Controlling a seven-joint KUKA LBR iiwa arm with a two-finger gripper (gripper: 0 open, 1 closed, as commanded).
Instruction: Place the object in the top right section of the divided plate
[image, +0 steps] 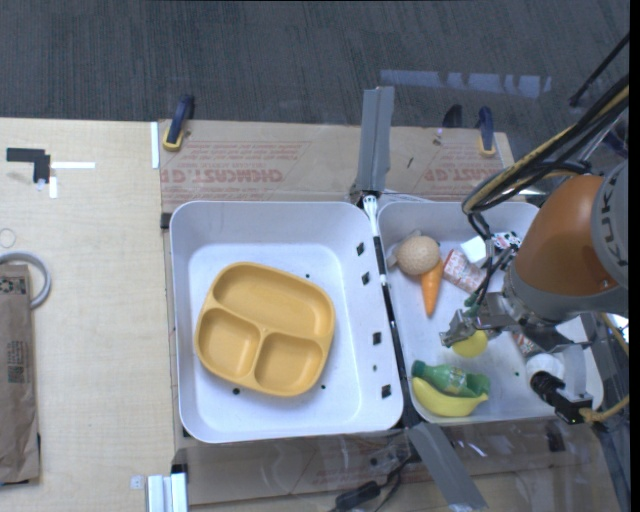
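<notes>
Left white bin (190, 300): one yellow three-section divided plastic plate (265, 328). Right white bin (520, 395): beige round potato (418, 254), orange carrot (431, 289), yellow banana (446, 400), small yellow lemon (470, 344). End effector (466, 330) directly over the lemon, touching it; finger spread cannot be told.

Red lettering reading roughly "CHEMCAST GP", seen upside down, runs across the cardboard sheet (265, 160) behind the bins.
</notes>
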